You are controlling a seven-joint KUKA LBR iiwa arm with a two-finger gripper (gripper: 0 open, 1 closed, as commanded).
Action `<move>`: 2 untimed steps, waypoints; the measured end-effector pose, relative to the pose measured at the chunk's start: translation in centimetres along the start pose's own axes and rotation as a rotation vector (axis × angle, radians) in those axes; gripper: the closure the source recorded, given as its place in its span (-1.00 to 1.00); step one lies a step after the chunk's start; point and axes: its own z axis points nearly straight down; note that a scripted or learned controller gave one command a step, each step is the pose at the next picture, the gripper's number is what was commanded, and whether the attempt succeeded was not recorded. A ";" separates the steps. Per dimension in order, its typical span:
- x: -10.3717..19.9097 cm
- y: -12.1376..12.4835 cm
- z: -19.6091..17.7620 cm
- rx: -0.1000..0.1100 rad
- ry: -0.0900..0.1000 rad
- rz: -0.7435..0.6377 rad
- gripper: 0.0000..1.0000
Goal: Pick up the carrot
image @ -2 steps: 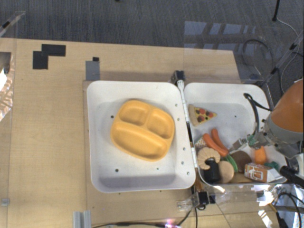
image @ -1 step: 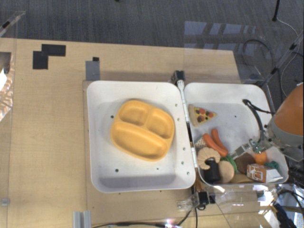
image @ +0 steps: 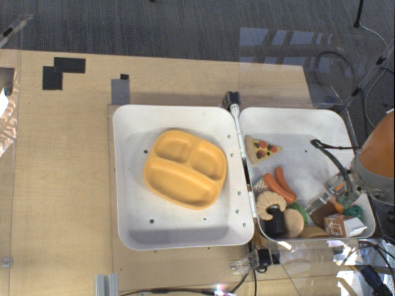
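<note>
A yellow divided plate (image: pixel 185 168) lies alone in the left bin (image: pixel 133 227) on the tabletop (image: pixel 55 190), probably as a drop-off place. In the right bin (image: pixel 296 125), below the pizza slice (image: pixel 262 148), two orange pieces lie together; the carrot (image: pixel 279 191) is probably one, long axis running upper left to lower right. The claw (image: pixel 336 193) hangs at the right edge, its state unreadable.
</note>
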 end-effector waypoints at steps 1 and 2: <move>-0.2 0.4 -1.2 -0.007 -0.006 0.001 1.00; 4.6 6.7 -0.1 -0.002 -0.005 0.190 1.00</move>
